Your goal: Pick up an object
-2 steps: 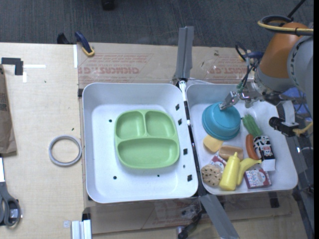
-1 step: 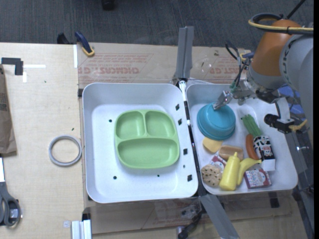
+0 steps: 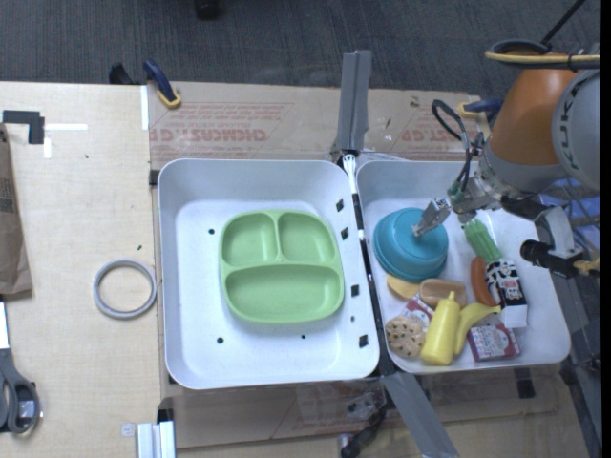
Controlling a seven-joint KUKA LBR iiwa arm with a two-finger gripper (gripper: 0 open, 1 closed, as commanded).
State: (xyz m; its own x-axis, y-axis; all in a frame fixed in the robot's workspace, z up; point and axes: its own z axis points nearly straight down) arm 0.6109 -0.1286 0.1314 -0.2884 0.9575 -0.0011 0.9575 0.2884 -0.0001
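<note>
The right bin (image 3: 544, 356) holds several toys. A blue upturned bowl (image 3: 409, 244) sits at its left, with a green vegetable piece (image 3: 483, 240) to its right. Nearer the front lie a yellow mustard bottle (image 3: 440, 330), a cookie (image 3: 405, 335), a hot dog (image 3: 441, 291), an orange sausage (image 3: 480, 281), a black-and-white carton (image 3: 506, 284) and a pink packet (image 3: 493, 342). My gripper (image 3: 441, 213) hangs low over the bowl's right top edge, between the bowl and the green piece. Nothing shows held in it.
The left bin (image 3: 181, 256) contains a green divided plate (image 3: 282, 265). On the bench to the left lie a grey ring (image 3: 125, 287), scissors (image 3: 17, 401) and a brown bag (image 3: 11, 227). A blue clamp (image 3: 162, 82) sits at the back. The arm's orange band (image 3: 523, 113) looms over the right bin's far corner.
</note>
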